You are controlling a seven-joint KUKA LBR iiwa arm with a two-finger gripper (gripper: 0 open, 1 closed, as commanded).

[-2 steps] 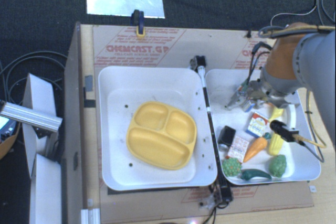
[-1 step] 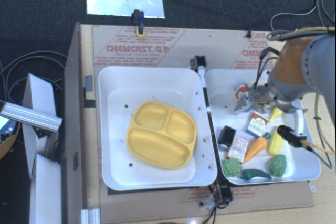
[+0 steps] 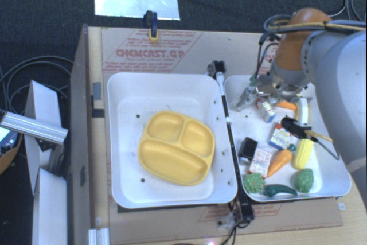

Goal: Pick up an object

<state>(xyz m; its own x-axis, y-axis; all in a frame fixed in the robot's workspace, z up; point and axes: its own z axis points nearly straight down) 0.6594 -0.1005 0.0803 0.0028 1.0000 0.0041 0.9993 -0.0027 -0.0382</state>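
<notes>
The pincer (image 3: 250,97) hangs open and empty in the right bin (image 3: 344,183), and must next close on a toy

Two white bins (image 3: 123,140), one yellow tray (image 3: 176,147), two broccoli florets (image 3: 253,182).

Cardboard-covered bench (image 3: 166,46) with two white bins side by side, left bin (image 3: 123,140), right bin (image 3: 338,181).

A yellow divided tray (image 3: 176,147) lies in the left bin (image 3: 123,123); the tool (image 3: 250,97) hovers over the right bin's (image 3: 338,181) toy food.
</notes>
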